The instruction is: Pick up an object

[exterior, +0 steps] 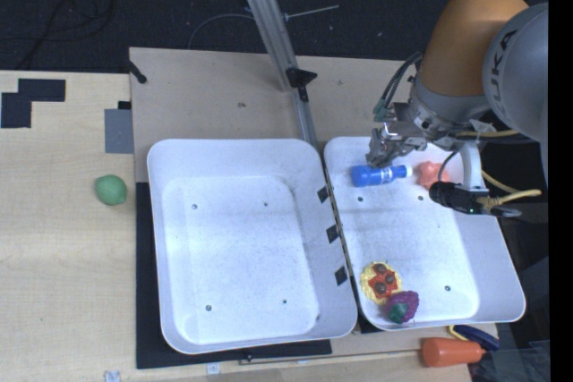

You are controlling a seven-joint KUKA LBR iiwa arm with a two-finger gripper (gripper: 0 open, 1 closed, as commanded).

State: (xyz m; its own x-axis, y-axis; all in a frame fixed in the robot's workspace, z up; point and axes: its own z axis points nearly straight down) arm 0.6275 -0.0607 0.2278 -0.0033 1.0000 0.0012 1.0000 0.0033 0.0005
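Note:
My gripper point(387, 153) hangs over the far left corner of the right bin point(488, 273), directly above a blue cylinder point(379, 175) that lies on its side on the bin floor. Its tip overlaps the cylinder's upper edge, and I cannot make out whether they touch. A salmon-pink object point(429, 172) lies just right of the cylinder, partly behind the black cable fitting point(452, 195). At the bin's near end sit a yellow toy with red spots point(380, 280) and a purple and green piece point(402, 307).
The left bin point(179, 165) stands beside the right one, joined by black clips point(333, 233). A green ball point(111, 190) rests on the bench to the left. An orange object point(452, 352) lies outside the right bin's near edge. A metal rail point(273, 22) slants behind the bins.

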